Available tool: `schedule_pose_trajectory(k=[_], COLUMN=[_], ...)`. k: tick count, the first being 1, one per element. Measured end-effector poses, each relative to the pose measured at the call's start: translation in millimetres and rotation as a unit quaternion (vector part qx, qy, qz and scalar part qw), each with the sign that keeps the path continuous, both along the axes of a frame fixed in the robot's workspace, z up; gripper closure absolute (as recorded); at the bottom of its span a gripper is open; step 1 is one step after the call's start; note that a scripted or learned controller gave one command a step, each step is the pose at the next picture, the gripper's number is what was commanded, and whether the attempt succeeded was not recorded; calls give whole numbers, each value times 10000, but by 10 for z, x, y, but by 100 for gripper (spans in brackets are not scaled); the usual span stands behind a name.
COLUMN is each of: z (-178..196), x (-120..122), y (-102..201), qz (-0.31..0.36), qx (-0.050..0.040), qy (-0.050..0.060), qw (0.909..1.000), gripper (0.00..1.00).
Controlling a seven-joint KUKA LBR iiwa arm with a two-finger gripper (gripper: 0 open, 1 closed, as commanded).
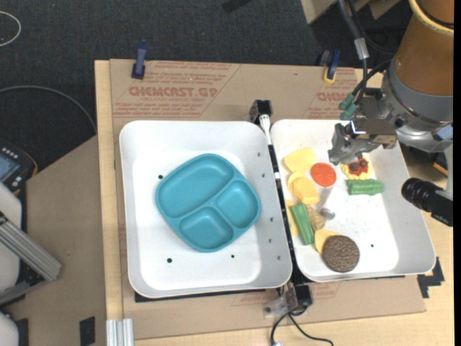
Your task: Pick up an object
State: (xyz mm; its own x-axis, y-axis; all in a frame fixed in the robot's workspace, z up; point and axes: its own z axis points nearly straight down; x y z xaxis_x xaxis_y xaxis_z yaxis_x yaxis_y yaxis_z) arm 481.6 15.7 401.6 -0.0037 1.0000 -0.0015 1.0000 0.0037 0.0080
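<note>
Viewed from above at a slant, two shallow white bins sit side by side on a wooden bench board. Left bin (pixel 137 193): holds a single teal divided plate (pixel 207 202) with three compartments, lying flat near the bin's middle. Right bin (pixel 403 229): holds a cluster of toy food items along its left half. A pale yellow piece (pixel 300 159) lies nearest the top, with a second yellow piece (pixel 305 189) just below it. A red-orange round item (pixel 323 174) sits between them and to their right. A green pickle-like piece (pixel 302 222) lies lengthwise beside the bin's left wall. A brown round patty (pixel 340 253) rests near the bottom edge, overlapping a yellow slice (pixel 324 238). Further right, a green bumpy piece (pixel 364 187) lies crosswise, and a small red-and-yellow item (pixel 357 168) sits just above it.

Arm: the grey arm with its orange band enters from the right and carries the gripper (pixel 347 150) over the upper part of the right bin, near the red-orange round item and the red-and-yellow item. Whether the gripper is wide, narrow or holding anything cannot be told from this angle; nothing can be made out in its grasp.

Bench details: two blue clamps (pixel 139 59) grip the far edge of the board, and a black clip (pixel 261 111) sits where the two bins meet.
</note>
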Motion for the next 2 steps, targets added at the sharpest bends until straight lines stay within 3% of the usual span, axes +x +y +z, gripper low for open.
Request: schedule_pose_trajectory(k=[1, 2], z=[102, -66], x=[7, -32], y=[1, -1153], qz=[3, -82], qx=[-4, -4], qy=[-14, 49], qw=[10000, 10000], gripper=[100, 100])
